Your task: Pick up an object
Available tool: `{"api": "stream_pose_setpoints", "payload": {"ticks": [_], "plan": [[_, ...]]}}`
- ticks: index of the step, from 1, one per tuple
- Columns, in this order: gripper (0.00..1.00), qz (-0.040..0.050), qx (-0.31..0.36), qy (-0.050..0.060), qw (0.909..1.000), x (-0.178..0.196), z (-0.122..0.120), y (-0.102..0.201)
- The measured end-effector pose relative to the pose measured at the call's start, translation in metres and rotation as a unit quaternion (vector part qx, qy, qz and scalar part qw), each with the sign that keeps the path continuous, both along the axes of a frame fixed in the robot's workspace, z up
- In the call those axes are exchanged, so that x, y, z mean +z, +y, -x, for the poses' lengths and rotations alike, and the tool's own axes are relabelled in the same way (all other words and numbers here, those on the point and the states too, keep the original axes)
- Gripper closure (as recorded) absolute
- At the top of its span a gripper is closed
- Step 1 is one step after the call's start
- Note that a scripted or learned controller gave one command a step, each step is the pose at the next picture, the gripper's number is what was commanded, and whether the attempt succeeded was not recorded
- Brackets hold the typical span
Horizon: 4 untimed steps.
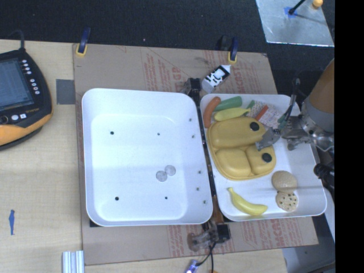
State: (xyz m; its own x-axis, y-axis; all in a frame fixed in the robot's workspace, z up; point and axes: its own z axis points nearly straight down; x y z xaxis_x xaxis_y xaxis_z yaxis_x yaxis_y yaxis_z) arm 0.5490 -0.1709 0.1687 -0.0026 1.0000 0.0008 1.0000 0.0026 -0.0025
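Note:
The right bin (307,164) holds several toy foods. Two large yellow lumps with dark spots (233,134) (242,161) lie in its middle. A yellow banana (246,203) lies at the front, beside a chocolate-chip cookie (286,200) and a tan bread roll (283,180). An orange sausage-like piece (210,109), a green pod (230,103), a yellow-green piece (231,114) and a printed packet (267,114) lie along the back. My gripper (267,142) reaches in from the right, low over the right edge of the yellow lumps. Nothing visibly hangs from it.
The left bin (102,112) has two small silver discs (165,173) on its floor. A black-and-white tag (216,77) lies behind the bins. A handheld control pendant (20,95) rests on the bench at far left. Clamps sit at the cardboard's back edge.

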Motion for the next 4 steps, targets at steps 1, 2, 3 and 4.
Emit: {"api": "stream_pose_setpoints", "payload": {"ticks": [1, 2, 3, 4], "plan": [[0.00, -0.0002, 0.000, 0.001, 1.0000, -0.018, 0.014, -0.028], [0.00, -0.0012, 0.001, -0.002, 1.0000, -0.065, 0.007, -0.040], [1.00, 0.0000, 0.002, -0.004, 1.0000, -0.052, 0.006, -0.042], [1.00, -0.0002, 0.001, -0.001, 1.0000, 0.023, 0.027, 0.022]]}}
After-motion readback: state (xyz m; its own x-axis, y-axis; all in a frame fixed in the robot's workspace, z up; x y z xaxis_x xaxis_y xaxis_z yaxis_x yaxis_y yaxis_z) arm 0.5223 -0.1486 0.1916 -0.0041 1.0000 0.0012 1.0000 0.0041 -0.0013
